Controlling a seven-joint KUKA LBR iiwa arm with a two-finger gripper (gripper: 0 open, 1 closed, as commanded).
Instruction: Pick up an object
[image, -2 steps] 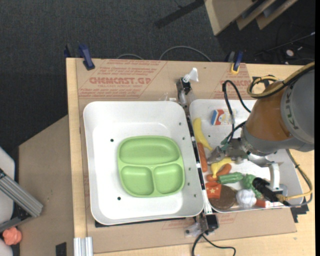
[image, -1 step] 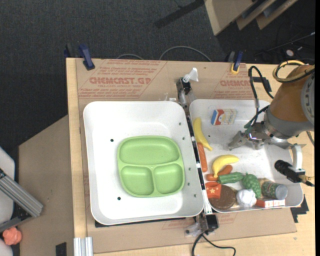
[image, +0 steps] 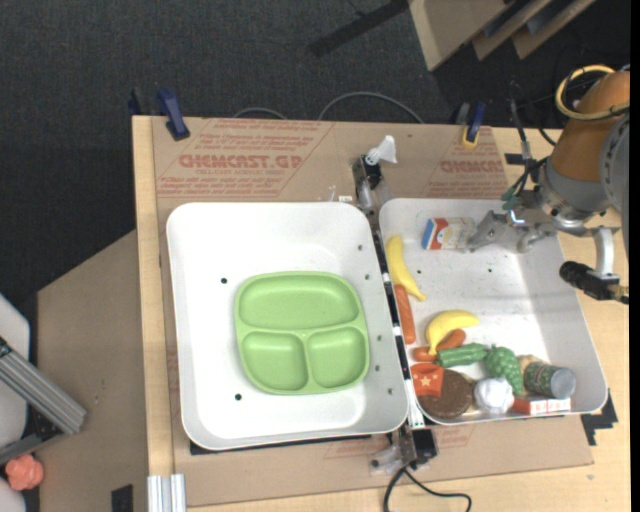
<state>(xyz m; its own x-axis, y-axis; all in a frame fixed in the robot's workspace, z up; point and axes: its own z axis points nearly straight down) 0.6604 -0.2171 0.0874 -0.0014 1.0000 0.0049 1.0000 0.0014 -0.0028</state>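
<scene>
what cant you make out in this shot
- Gripper: camera view, too blurred and small to read how it stands.
- Red-and-blue carton: print too small to read.
- Pile at the right bin's near end: items overlap; the brown disc is partly covered.

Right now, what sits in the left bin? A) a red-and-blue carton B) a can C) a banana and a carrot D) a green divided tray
D: the green divided tray lies in the middle of the left bin, while the banana, carrot, carton and can are all in the right bin.
</scene>
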